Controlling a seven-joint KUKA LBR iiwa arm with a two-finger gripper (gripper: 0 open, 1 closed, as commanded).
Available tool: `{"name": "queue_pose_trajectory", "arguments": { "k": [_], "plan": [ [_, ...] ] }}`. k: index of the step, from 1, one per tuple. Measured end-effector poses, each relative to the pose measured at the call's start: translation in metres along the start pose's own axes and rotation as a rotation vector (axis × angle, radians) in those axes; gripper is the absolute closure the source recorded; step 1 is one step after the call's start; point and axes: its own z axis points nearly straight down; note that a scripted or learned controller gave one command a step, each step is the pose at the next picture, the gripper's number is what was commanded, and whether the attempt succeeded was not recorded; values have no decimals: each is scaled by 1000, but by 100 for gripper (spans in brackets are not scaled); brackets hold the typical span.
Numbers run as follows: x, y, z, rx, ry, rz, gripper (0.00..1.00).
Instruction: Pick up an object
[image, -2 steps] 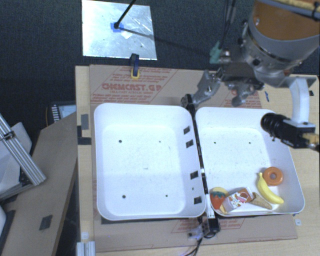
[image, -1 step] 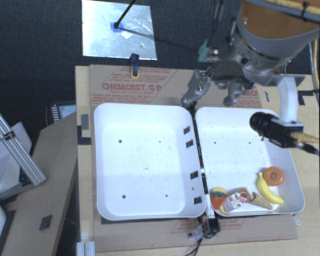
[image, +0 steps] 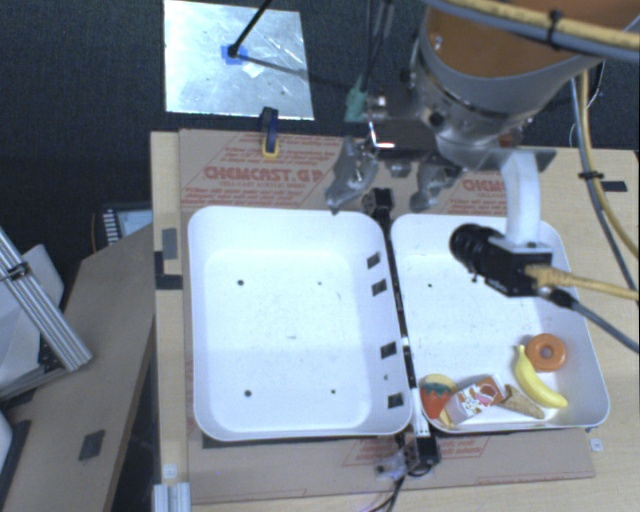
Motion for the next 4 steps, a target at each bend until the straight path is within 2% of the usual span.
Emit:
{"name": "queue_pose_trajectory", "arguments": {
  "k": [1,2,3,4],
  "plan": [
    [52,0,0,1,0,-1,0],
    [32,1,0,1,-1,9,0],
    [-19,-1,191,16,-9,11,0],
    [6,8,111,-7,2,2,0]
  ]
}}
